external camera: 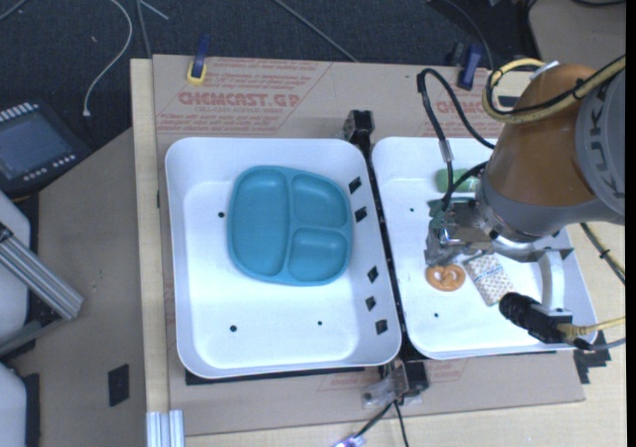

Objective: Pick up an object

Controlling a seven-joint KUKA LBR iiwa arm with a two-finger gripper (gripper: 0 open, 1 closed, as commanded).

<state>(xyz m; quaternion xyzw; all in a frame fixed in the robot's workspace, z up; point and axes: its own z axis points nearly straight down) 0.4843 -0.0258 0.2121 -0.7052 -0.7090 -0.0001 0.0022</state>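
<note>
In the left bin (189,266), blue tray (290,224), right bin (422,321), orange ring (445,278)

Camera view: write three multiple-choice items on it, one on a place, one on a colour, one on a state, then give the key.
1. Where does the plate lie?
A. In the left bin
B. In the right bin
C. On the cardboard outside the bins

2. What colour is the plate?
A. Red
B. Blue
C. Yellow

3. How does the plate lie?
A. Flat, its compartments facing up
B. Standing on its edge
C. Turned upside down

Key:
1. A: the plate sits in the bin left of the divider, while the hand is over the right bin.
2. B: its whole surface is blue against the white bin.
3. A: its three compartments show from above.
</note>
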